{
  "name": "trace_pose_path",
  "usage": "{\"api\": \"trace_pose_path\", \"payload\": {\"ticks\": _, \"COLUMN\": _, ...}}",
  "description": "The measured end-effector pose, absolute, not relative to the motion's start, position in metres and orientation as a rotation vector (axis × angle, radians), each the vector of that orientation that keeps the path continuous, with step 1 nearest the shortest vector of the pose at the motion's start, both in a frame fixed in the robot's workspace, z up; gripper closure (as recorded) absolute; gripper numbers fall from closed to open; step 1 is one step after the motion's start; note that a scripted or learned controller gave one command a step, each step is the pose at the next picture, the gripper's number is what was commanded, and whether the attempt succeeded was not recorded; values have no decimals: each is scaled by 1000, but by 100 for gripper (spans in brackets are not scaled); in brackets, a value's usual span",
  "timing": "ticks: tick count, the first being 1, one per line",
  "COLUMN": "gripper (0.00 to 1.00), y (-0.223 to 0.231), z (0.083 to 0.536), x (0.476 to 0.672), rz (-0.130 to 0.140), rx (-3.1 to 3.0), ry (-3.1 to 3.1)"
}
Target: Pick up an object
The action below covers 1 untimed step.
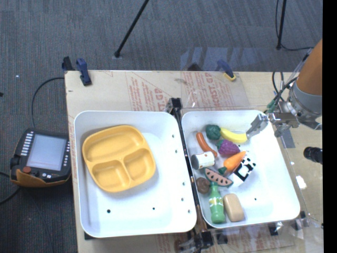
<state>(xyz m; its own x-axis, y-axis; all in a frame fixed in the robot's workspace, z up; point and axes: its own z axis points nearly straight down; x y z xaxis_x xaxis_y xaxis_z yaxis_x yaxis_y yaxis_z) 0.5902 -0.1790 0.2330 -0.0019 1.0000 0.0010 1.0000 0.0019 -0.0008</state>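
Gripper (pixel 261 123) over right bin's (pixel 279 194) far edge, near the banana (pixel 234 136); can't tell its state; nothing visibly held; toys heaped on that bin's left: banana, carrot (pixel 234 161), bottle (pixel 216 203), bread (pixel 234 207); yellow tray (pixel 118 158) in left bin (pixel 131 220).

Evenly and brightly lit from above, with soft, short shadows. Slight washout on the white bins (pixel 131 204), their floors near blown out, rims still readable. Faint sheen on the yellow tray (pixel 118 157) and on the clear film over the worktop (pixel 210 83). Dim and grainy on the dark carpet (pixel 52 25) around. Moderately soft overall; small toys (pixel 224 167) lacking fine detail. Blurred at the arm (pixel 310 83) on the right edge.
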Motion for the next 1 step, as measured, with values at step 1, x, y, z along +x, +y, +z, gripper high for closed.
{"api": "trace_pose_path", "payload": {"ticks": 1, "gripper": 0, "y": -182, "z": 86, "x": 586, "rz": -2, "rx": -2114, "ry": -2320}}
